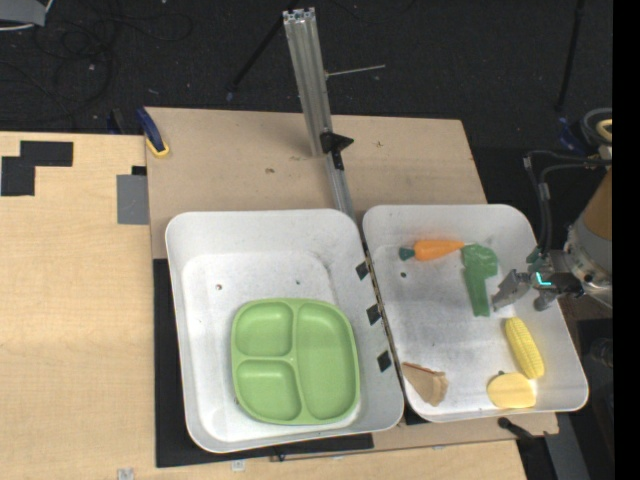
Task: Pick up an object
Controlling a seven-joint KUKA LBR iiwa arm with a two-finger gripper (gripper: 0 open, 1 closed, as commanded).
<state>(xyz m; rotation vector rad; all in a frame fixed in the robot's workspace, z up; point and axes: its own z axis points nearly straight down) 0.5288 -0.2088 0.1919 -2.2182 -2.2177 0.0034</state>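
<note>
1. In the camera view, the hand [518, 286] is seen low at the right bin's [440, 226] right side, just beside the green object [479, 278]; whether it is released or clenched cannot be told.
2. A carrot [437, 250], a corn cob [524, 346], a yellow piece [512, 391] and a brown piece [427, 381] are also seen in that bin.
3. The approach step is judged to be in hand; a closing on the green object and a lift are called for next.

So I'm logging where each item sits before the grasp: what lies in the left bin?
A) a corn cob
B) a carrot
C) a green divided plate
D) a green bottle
C: the green divided plate lies in the left bin, while the carrot, corn cob and green bottle are in the right bin.
</note>
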